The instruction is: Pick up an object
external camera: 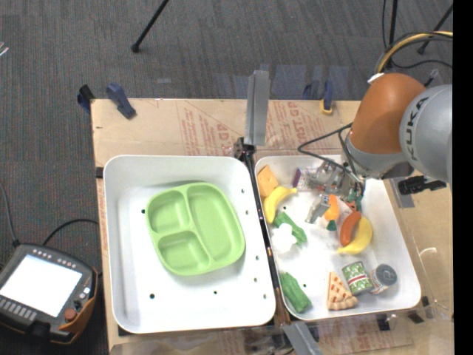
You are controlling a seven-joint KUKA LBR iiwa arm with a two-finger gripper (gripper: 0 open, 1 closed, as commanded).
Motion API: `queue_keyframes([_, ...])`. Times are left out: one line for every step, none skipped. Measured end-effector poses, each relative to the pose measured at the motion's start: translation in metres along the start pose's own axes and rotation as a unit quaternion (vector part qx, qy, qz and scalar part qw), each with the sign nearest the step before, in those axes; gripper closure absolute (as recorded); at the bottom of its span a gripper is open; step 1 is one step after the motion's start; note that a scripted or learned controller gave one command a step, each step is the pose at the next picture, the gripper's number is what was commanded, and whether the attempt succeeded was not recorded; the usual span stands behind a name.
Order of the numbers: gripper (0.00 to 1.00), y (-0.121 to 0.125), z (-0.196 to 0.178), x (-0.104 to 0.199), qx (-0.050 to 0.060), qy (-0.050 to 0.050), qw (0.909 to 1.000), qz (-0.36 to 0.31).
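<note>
My gripper (325,204) hangs low over the upper middle of the right bin (395,228), at the end of the grey arm with its orange band (384,113). Right beside its tip lies a small orange piece (334,210); whether the piece is touched or held cannot be made out. Just to the right lie a red sausage (349,228) and a yellow banana (360,237). A second banana (276,200) and an orange wedge (266,179) lie to the left of the gripper.
Also in the right bin are a white piece (282,237), two green pieces (291,228) (295,292), a pizza slice (340,293), a small red-green box (357,277) and a can (384,276). The left bin (126,191) holds a green divided plate (196,228).
</note>
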State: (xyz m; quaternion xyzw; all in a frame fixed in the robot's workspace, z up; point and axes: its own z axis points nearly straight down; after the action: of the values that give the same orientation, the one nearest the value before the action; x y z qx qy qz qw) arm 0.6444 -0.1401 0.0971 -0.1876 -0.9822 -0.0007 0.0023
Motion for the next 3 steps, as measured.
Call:
queue_keyframes([0.0, -0.015, 0.01, 0.054, 0.0, -0.003, 0.9992, 0.041])
queue_keyframes([0.0, -0.042, 0.01, 0.085, 0.0, -0.001, 0.9956, 0.094])
queue_keyframes([0.0, 0.001, 0.01, 0.047, -0.001, -0.003, 0.9964, 0.084])
